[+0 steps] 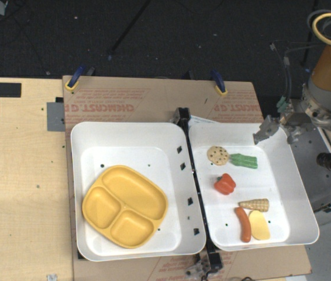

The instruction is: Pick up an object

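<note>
The right bin point(294, 174) holds several toy foods: a round cookie point(217, 154), a green vegetable piece point(244, 161), a red pepper point(225, 184), a waffle cone point(254, 204), an orange sausage point(244, 224) and a yellow wedge point(260, 225). My gripper point(278, 132) hovers over the bin's far right corner, up and to the right of the green piece. Its two grey fingers stand open with nothing between them.
In the left bin point(83, 139) lies a yellow divided plate point(124, 205). A black divider point(190, 174) runs between the bins. Brown cardboard point(154, 98) lies under both, held by clamps at the back. The wooden bench point(19, 174) extends to the left.
</note>
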